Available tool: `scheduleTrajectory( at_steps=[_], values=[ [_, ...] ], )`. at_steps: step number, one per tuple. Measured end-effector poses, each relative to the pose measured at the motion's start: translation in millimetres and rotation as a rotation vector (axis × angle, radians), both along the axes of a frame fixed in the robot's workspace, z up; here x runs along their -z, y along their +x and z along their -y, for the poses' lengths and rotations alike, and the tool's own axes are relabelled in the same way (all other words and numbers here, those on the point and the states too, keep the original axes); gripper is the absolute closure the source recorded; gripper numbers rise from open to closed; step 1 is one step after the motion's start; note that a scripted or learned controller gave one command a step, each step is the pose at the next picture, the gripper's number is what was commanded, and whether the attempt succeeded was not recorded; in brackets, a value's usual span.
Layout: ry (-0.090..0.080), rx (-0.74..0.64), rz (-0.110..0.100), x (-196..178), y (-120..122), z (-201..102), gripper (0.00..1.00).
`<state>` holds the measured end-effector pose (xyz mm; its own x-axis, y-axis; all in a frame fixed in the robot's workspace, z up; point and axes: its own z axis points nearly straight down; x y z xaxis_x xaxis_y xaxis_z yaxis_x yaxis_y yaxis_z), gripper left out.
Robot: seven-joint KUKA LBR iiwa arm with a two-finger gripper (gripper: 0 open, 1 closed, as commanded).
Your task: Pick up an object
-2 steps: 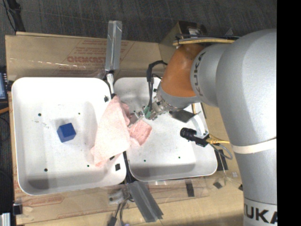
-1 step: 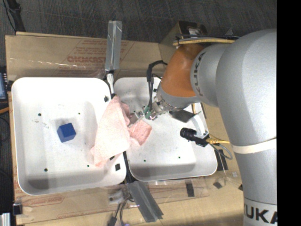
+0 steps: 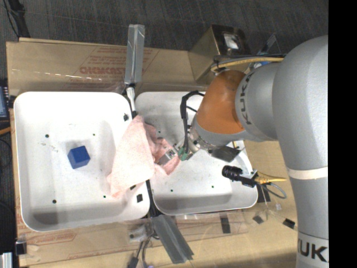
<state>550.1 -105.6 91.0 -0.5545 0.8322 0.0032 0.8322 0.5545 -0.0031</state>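
A pink speckled cloth point(image 3: 134, 155) lies draped over the divider between the two white bins, partly in the left bin point(image 3: 33, 194) and partly in the right bin point(image 3: 189, 202). Its bunched right end sits in the right bin. A small blue cube point(image 3: 78, 156) rests on the floor of the left bin, well apart from the cloth. My gripper point(image 3: 174, 154) hangs low in the right bin, right at the cloth's bunched right end, under the orange band of the wrist point(image 3: 223, 108). The arm hides the back right part of that bin.
Both bins stand on a cardboard sheet point(image 3: 67, 66). A grey bar point(image 3: 135, 52) rises behind the divider, and a brown box point(image 3: 223, 43) sits at the back. Grey strips point(image 3: 173, 239) lie in front of the bins.
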Motion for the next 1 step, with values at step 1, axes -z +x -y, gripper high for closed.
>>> scheduleTrajectory(
  at_steps=[1],
  values=[
    [0.0,-0.004,-0.001,-9.9,0.4,0.0,1.0]
  ],
)
